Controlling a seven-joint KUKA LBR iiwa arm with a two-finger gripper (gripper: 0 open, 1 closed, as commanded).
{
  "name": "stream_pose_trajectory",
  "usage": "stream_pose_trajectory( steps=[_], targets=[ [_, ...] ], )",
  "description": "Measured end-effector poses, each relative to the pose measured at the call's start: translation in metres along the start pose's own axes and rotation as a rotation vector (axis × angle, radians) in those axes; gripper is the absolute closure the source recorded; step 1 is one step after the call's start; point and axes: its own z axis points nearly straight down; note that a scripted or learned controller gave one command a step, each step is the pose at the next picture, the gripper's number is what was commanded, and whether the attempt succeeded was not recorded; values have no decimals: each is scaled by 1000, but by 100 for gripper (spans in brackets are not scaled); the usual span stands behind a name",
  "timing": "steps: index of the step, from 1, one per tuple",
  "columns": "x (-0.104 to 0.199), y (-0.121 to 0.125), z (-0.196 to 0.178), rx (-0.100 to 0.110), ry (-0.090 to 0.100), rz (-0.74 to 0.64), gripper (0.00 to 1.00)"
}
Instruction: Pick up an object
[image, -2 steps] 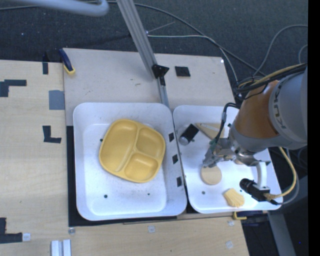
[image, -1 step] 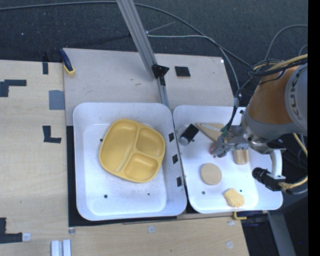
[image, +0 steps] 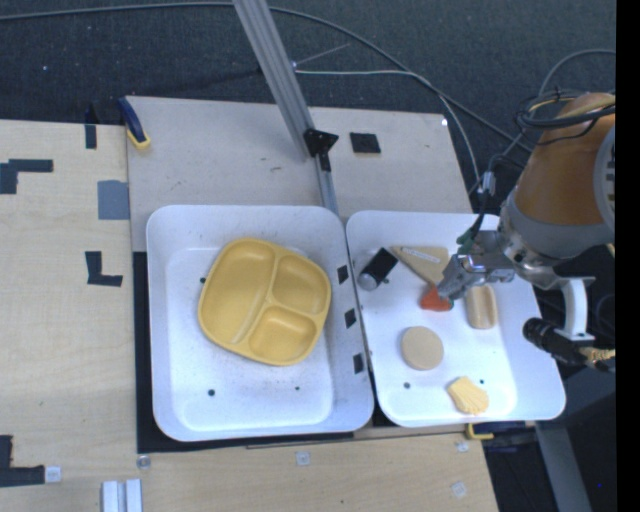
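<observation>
The right bin holds several small items. Among them are a black cylinder, a tan wedge, a small red-orange piece, a tan roll, a round beige disc and a yellow chunk. My gripper is low over this bin, its tip right at the red-orange piece and partly covering it. The tan roll lies just to the gripper's right and the wedge just above its left side. Nothing is visibly lifted off the bin floor.
A yellow divided plate lies in the left bin. A slanted metal pole ends at the wall between the two bins. Cables run across the dark floor behind. The arm's orange band hangs above the right bin's far right corner.
</observation>
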Motion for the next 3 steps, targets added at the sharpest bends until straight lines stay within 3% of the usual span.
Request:
stream_pose_trajectory(
  steps=[3],
  targets=[
    [136, 72, 17, 4, 0, -4, 100]
  ],
)
